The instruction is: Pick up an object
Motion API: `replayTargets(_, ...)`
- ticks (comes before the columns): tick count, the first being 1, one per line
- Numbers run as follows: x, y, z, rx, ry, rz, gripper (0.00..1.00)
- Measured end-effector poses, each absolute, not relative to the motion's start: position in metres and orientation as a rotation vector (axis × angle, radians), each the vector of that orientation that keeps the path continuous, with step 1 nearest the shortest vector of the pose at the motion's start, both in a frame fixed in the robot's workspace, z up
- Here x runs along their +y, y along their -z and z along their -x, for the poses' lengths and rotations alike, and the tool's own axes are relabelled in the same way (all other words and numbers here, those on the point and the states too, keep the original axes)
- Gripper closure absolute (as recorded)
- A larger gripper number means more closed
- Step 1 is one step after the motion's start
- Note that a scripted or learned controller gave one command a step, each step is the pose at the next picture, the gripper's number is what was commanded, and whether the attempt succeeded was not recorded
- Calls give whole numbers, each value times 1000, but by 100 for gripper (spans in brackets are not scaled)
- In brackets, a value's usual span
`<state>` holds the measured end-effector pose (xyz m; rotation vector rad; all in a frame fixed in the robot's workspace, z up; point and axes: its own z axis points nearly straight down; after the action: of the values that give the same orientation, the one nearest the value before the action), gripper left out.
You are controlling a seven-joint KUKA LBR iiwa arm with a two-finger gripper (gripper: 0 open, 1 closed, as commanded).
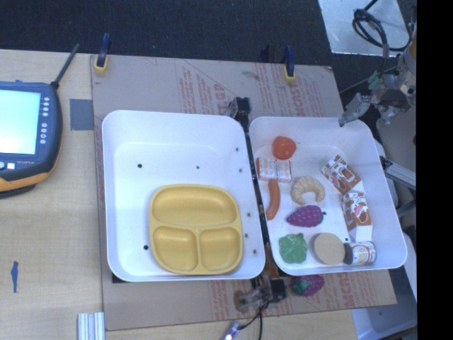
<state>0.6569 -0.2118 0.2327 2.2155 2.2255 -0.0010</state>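
My gripper (369, 110) hangs over the far right corner of the right bin (388, 190), open, with nothing between its fingers. Below it in that bin lie a red tomato (284, 147), a red-and-white packet (274, 169), an orange sausage (272, 199), a croissant (308, 188), purple grapes (306, 216), a green leafy piece (292, 248), a tan round disc (328, 248), a small can (362, 253) and two brown snack packets (340, 174) (357, 210). None of them touches the gripper.
The left bin (127, 154) holds a yellow divided plate (196, 229). A purple toy (308, 285) lies outside the right bin's near edge. A control pendant (21, 137) rests at the bench's left. Clamps (288, 61) sit along the far edge.
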Motion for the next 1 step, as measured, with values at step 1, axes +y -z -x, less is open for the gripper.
replayTargets(1,-155,-130,-592,2230,7,-2219,0)
